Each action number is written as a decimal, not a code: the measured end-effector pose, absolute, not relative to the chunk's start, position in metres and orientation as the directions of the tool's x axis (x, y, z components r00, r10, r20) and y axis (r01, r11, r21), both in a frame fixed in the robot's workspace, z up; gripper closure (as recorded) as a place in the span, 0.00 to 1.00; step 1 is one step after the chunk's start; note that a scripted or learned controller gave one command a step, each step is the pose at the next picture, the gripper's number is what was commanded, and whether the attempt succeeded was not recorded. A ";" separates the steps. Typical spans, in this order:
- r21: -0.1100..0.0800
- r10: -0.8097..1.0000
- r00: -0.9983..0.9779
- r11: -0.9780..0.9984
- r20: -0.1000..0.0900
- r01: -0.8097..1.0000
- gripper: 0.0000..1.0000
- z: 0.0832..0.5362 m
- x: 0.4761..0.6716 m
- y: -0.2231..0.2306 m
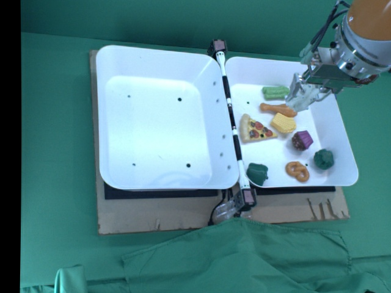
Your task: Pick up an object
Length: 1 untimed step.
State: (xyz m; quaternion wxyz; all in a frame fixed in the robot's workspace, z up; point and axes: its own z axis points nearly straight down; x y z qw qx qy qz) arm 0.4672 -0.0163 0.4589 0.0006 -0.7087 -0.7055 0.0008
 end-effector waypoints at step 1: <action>0.005 1.000 0.003 -0.003 0.000 1.000 1.00 0.466 0.467 -0.025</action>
